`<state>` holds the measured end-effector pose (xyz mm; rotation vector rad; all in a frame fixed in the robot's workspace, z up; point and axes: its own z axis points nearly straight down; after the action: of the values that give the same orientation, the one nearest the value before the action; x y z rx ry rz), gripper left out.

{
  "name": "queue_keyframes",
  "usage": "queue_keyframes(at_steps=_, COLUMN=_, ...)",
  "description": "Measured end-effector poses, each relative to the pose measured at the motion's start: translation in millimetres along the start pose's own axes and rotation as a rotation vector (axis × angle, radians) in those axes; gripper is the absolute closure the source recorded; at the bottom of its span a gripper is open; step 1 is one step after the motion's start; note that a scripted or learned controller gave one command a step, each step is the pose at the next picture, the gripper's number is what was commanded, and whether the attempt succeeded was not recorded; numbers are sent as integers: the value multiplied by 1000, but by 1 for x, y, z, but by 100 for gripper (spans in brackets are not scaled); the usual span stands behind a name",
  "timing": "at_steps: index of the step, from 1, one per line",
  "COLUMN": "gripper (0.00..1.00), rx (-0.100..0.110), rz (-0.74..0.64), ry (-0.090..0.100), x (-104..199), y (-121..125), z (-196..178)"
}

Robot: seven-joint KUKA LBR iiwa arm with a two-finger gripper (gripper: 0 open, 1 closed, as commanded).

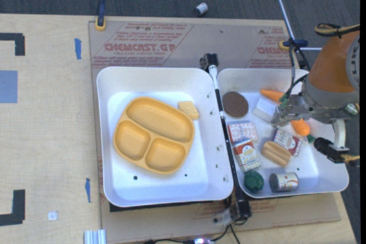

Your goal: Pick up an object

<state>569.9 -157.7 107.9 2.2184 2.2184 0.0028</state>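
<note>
A: How is the bench arranged?

B: The left bin (108, 123) is occupied by a yellow divided tray (153, 134) and a pale block (188, 109). Pickable items are grouped in the right bin (337, 177), within the arm's reach.

A: And the gripper (284, 114)?

B: It is lowered by the carrot (272, 95); the hot dog (275, 153) and can (284, 182) lie nearer. Finger state cannot be determined.

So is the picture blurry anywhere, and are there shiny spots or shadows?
In the camera view, most things look sharp, like the yellow tray and the brown disc; the arm near the pincer looks slightly smeared; soft light, faint shadows inside the left bin, no strong glare.
</note>
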Motion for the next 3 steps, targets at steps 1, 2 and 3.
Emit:
queue_keyframes(at_steps=1, gripper=0, rx=0, rz=0, ry=0, x=0, y=0, z=0)
queue_keyframes(at_steps=2, gripper=0, rx=2, rz=-1, ry=2, x=50, y=-28, z=21)
queue_keyframes(at_steps=3, gripper=100, rx=-4, rz=0, ry=-1, x=50, y=-26, z=10)
